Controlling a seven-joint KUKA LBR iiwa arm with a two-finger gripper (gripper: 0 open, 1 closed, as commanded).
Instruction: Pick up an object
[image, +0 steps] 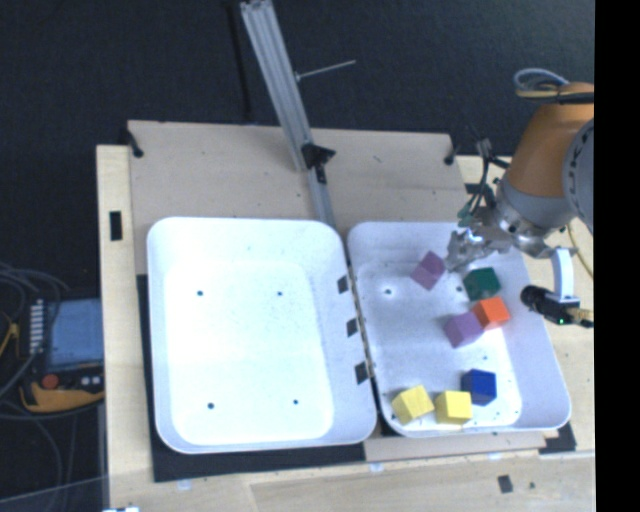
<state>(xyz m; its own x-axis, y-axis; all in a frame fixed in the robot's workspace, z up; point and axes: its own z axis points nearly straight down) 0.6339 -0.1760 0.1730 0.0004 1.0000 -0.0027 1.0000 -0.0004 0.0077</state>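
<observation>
Seven blocks lie in the right bin (535, 395) on the desk (115, 190). Nearest the viewer, along the bin's near edge, sit two yellow blocks: the left yellow block (412, 404) and the right yellow block (453, 406), just beside each other. One blue block (480, 385) sits to their right and slightly farther back. Beyond it come two purple blocks and one orange: the near purple block (463, 328) touches the orange block (491, 313) on its right. One green block (482, 282) lies just behind the orange one. The far purple block (429, 270) rests left of the green block, near the bin's middle.

The end effector (462, 245) hangs over the far part of the right bin, just beside the far purple block; whether its grip is open or closed cannot be told, and no block is seen in it.

The left bin (160, 300) sits alongside.
</observation>
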